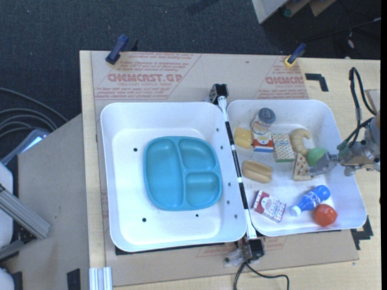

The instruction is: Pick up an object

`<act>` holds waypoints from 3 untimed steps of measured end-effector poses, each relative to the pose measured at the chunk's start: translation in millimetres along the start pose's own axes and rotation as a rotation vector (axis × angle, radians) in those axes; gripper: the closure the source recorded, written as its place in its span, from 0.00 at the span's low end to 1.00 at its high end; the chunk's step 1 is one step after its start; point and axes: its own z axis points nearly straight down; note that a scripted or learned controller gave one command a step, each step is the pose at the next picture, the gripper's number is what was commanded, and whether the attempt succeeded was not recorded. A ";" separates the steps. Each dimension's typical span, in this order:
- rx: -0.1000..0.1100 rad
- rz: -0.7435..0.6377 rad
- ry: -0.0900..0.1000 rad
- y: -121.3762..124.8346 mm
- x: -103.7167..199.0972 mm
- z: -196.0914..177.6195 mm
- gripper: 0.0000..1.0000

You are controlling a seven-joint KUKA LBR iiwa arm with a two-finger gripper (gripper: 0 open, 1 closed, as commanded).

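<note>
Gripper (pixel 329 162) reaching in low over the right bin (pixel 347 189), tip down among the toys near the bin's middle-right. Cannot tell from this angle what state the claw is in, and nothing visibly sits in it

Progress, as judged: approach made, no object lifted. The grasp, the lift and the carry all remain

Near to far from the claw:
- green round piece (pixel 315 156) touching or just at the tip, on its far side
- wedge-shaped slice (pixel 300 167) just beyond the tip toward the bin's middle; likely target, though the green piece is equally close. Its long axis runs roughly up-down in the view, narrow end toward the far wall
- croissant (pixel 299 139) and small box (pixel 282 147) a little farther off
- blue bottle (pixel 311 199) and red ball (pixel 325 215) toward the camera from the claw, bottle lying slantwise with its white cap toward the divider
- bread roll (pixel 257 171), red carton (pixel 268 206), can (pixel 263 121), yellow piece (pixel 243 138) near the divider, well apart from the claw
- blue divided plate (pixel 181 173) in the left bin (pixel 121 162), farthest
</note>
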 end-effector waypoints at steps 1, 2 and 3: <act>-0.001 -0.002 0.000 26.8 23.6 104.6 0.00; -0.002 0.000 -0.001 27.0 22.8 94.5 1.00; -0.002 -0.002 0.000 31.7 146.8 4.1 1.00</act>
